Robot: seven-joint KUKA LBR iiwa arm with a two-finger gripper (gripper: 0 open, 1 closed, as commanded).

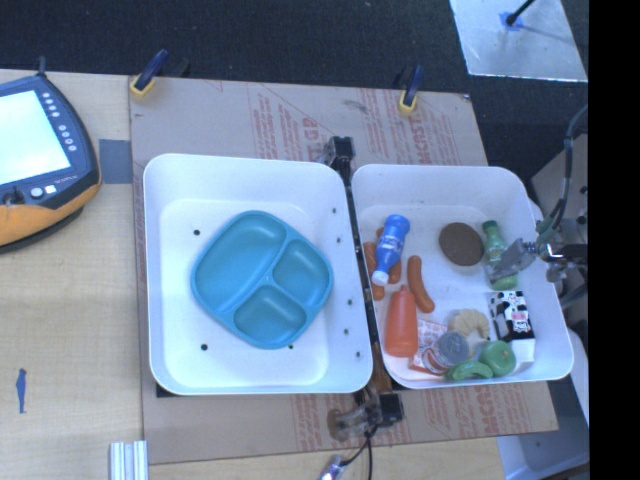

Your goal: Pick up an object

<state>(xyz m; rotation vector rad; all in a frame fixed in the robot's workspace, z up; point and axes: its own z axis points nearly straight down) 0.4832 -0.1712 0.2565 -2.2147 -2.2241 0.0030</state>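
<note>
blue plate (262,279) — white bins (160,268), orange bottle (401,323)

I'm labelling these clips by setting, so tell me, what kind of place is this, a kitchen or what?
Probably a robot lab bench, not a kitchen. Two white bins, the left bin and the right bin, sit on cardboard clamped to the bench, a teach pendant lies alongside, and the food is toys, such as a blue divided plate.

My bench sits in bright, even light from overhead. Both white bins (160,268) wash out close to glare, and their rims throw only thin, soft shadows. The floor beyond goes dark and grainy, except for one pale patch (515,23) at upper right. The picture is soft overall; small things look smeared.
</note>
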